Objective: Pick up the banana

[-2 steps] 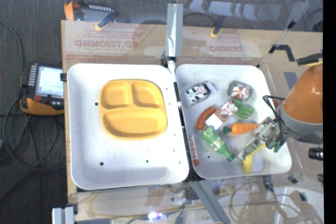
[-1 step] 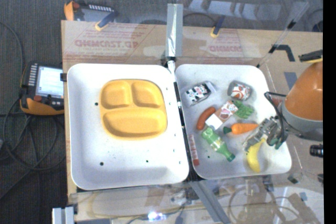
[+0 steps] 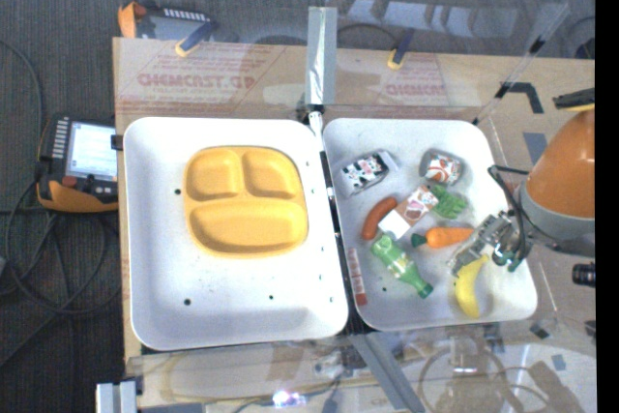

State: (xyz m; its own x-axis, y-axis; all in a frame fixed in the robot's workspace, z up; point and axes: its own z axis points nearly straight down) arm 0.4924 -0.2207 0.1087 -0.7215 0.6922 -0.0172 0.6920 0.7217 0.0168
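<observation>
Banana [image 3: 467, 289]: lies just below the gripper [image 3: 481, 249], reachable in the bin [image 3: 503, 309] corner; gripper grip state cannot be told.

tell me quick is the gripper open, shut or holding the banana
gripper: cannot be told; it sits just above the banana in the right bin, with nothing seen held.

yellow banana [image 3: 467, 289] | orange carrot [image 3: 447, 236] | green bottle [image 3: 398, 265] | yellow tray [image 3: 247, 199]

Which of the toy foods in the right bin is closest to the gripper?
The yellow banana, at the bin's lower right. The gripper sits right at its upper end, while the orange carrot lies just beyond.
</observation>
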